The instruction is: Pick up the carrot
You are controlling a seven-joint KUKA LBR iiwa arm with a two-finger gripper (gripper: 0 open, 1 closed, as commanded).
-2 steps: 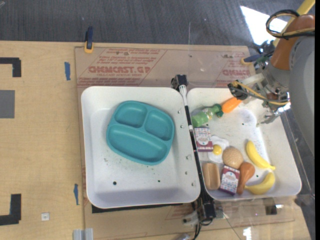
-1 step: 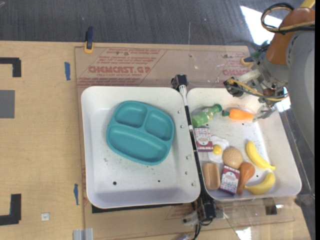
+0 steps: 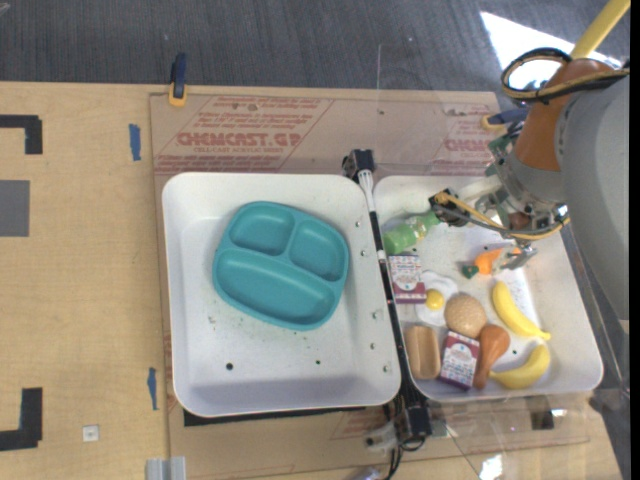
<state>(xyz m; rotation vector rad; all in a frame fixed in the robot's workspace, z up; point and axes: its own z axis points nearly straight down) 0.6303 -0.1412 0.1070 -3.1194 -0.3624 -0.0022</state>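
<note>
The wooden bench carries two shallow white plastic bins; the left bin holds a teal sectioned plate, and the right bin is crowded with toy food. The grey arm with its orange band comes in from three o'clock and hangs over the right bin's upper half; its claw sits low among loose yellow cable, and I cannot tell how its tips stand from here. The small orange carrot with a green top lies on the bin floor just beside the claw, toward seven o'clock of it, apart from the two yellow bananas at five o'clock. As I judge it, the step is the final descent; it would go best by shifting slightly toward seven o'clock, centring over the carrot's middle, straddling its narrow width, and keeping clear of the banana nearby.
</note>
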